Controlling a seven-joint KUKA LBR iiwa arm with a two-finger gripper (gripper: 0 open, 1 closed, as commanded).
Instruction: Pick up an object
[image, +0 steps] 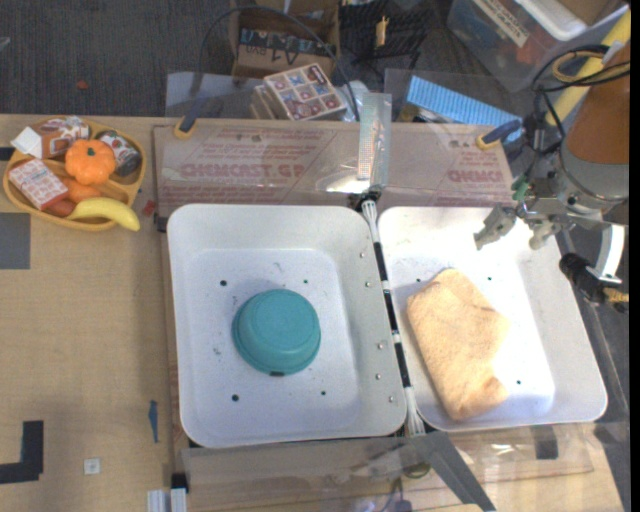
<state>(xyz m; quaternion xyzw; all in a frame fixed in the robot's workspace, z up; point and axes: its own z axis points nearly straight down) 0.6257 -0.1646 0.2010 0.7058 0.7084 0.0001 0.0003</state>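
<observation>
The gripper (517, 228) hangs over the far right corner of the right bin (570, 300), its two fingers spread apart with nothing between them; it seems clear of the bin floor, though the slant makes that hard to judge. Near it, toward the bin's left wall, lies a tan folded cloth (456, 340), soft and nubbly, its long axis running from the far left toward the near right. The left bin (200, 250) carries an upturned teal bowl (277, 331) at its middle.
</observation>
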